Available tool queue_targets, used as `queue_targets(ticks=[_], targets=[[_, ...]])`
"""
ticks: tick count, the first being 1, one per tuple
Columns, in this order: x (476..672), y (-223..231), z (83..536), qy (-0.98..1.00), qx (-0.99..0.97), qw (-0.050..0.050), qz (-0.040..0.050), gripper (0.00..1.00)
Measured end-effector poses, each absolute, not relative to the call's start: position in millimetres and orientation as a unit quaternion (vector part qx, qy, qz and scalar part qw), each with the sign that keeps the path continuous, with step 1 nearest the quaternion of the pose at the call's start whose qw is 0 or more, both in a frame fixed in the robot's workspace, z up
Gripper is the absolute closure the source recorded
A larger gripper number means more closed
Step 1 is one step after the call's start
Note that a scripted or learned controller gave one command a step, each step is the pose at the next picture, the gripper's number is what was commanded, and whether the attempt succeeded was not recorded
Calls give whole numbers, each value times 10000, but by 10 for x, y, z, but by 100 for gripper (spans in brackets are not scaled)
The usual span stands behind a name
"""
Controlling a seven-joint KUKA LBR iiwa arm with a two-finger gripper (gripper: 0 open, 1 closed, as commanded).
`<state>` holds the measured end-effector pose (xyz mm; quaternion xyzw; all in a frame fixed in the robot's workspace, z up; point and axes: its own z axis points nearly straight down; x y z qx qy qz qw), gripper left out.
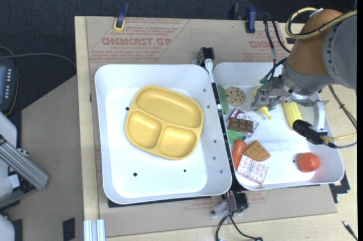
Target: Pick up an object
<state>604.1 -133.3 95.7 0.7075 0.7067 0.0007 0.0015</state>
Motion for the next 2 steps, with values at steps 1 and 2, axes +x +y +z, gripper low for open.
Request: queue_targets(ticks=[1, 2], targets=[[5987, -1346, 1572, 7068, 7074, 31, 18, 100], [6057, -1398, 2039, 7073, 7069, 32, 16, 100]])
